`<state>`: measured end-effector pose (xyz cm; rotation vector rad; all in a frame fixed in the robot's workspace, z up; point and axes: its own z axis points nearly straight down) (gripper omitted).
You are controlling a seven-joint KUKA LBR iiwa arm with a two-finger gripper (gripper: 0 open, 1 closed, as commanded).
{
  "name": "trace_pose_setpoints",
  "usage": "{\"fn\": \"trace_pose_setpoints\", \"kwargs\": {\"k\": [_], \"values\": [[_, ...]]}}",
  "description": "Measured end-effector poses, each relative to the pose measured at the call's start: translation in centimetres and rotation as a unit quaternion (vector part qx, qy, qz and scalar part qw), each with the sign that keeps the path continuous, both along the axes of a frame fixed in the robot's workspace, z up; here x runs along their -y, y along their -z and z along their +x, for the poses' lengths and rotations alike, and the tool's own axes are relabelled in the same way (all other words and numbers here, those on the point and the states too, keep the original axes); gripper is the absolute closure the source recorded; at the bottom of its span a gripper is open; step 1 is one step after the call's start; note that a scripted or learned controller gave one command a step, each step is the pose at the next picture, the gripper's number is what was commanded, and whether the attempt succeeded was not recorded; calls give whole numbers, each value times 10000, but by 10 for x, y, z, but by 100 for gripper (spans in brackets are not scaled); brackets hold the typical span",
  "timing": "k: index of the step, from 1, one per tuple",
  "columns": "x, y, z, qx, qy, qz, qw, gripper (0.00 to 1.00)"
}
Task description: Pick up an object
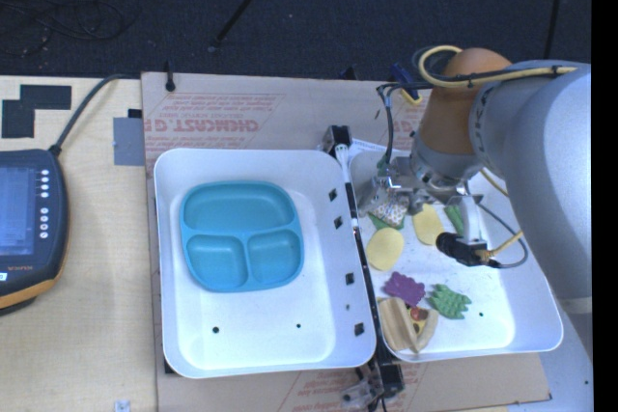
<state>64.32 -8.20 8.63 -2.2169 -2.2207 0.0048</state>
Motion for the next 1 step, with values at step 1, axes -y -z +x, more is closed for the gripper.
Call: {"fn": "trace_pose_setpoints", "kwargs": {"k": [1], "values": [[0,0,0,0,-7,-1,10000,0]]}}
